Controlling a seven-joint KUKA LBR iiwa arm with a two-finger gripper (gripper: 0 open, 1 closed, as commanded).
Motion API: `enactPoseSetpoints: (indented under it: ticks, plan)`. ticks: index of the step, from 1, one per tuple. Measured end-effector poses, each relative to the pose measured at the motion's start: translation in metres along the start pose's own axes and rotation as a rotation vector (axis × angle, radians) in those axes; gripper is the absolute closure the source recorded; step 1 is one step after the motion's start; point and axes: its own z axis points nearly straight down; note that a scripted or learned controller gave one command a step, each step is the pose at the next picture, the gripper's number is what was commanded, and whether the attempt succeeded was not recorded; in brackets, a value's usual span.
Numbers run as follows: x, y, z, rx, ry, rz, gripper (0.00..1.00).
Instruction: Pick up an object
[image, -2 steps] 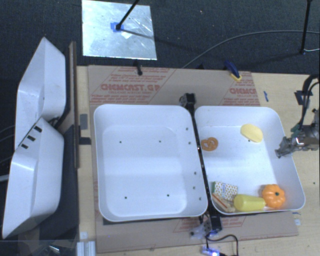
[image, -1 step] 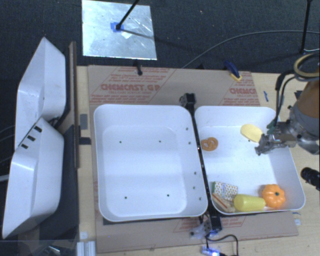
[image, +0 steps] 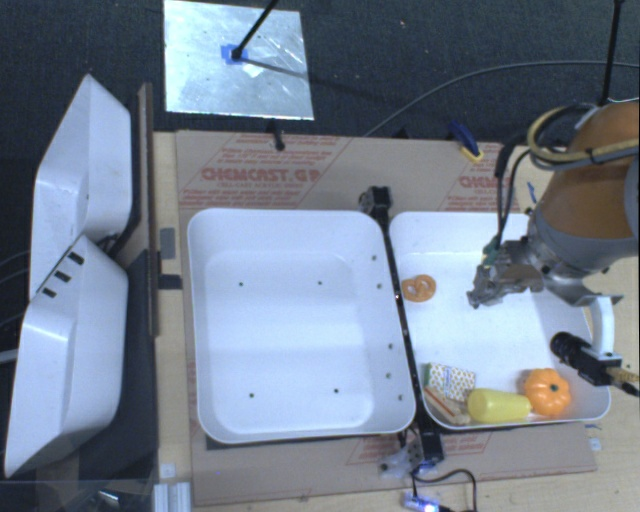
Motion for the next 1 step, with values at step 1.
enactPoseSetpoints:
  ticks: [1]
  plan:
    - [0.0578, 0.0058, 0.0003, 0.0, 0.0, 0.0, 1.0]
